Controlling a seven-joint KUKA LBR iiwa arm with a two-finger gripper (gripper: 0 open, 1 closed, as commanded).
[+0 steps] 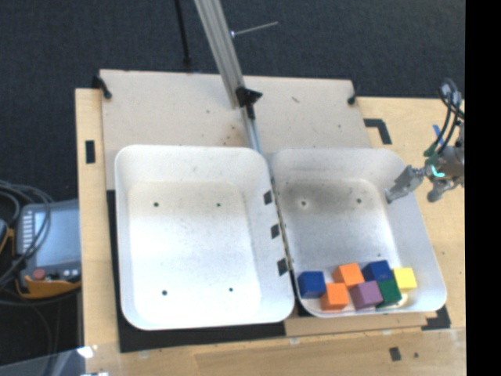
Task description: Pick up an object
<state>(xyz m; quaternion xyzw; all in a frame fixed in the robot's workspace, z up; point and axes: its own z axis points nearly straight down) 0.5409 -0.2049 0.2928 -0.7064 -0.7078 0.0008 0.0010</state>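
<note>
The tool (419, 180) hovers at the right bin's (337, 171) rim, fingers apart, holding nothing.

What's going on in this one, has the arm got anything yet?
Not yet, as far as the view shows. The gripper sits at the upper right rim of the right bin, with nothing visible between its fingers. The coloured blocks, blue, orange, purple, green and yellow, lie clustered in that bin's near corner, apart from the gripper. The left bin sits beside it. The pick looks not yet made.
</note>
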